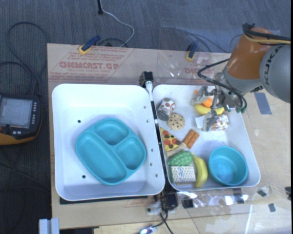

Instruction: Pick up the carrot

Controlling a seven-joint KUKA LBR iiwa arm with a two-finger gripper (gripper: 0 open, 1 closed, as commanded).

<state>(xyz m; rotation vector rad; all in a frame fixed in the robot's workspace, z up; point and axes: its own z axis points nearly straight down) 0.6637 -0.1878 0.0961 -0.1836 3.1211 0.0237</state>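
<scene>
Up in the right bin's (251, 150) far corner, the jaws (212, 103) hang over the carrot (206, 102); whether they are spread or pinching it, I cannot tell.

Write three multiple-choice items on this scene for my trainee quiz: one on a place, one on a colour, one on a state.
1. Where is the divided plate?
A. left bin
B. right bin
C. on the floor

2. What colour is the bowl?
A. red
B. blue
C. yellow

3. How does the bowl stand?
A. upside down
B. on its side
C. upright, opening up

Answers:
1 A, it lies in the left bin.
2 B, it is blue like the plate.
3 C, its hollow faces the camera in the right bin.
</scene>
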